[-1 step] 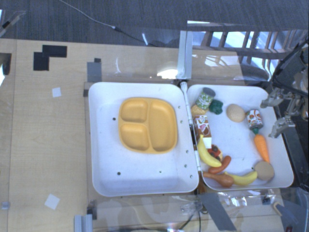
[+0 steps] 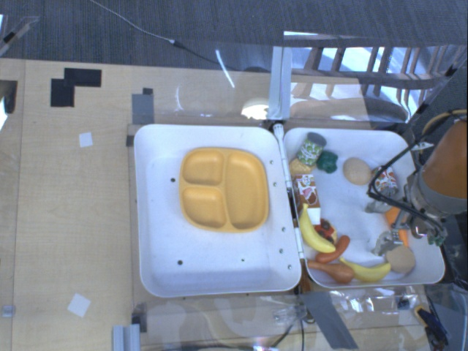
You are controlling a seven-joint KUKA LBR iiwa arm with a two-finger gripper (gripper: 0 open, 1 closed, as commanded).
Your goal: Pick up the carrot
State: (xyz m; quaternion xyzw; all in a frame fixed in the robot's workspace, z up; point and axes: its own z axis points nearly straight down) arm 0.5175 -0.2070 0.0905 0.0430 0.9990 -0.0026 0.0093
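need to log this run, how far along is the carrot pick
Done: the gripper is down in the right bin, right at the carrot. In hand: closing in on it; no clear grasp visible. Left: securing the carrot and lifting it out.

My gripper [image 2: 393, 229] hangs low in the right bin [image 2: 431, 273], fingers around something orange, perhaps the carrot [image 2: 395, 215]. A yellow divided plate [image 2: 223, 189] sits in the left bin [image 2: 157, 269].
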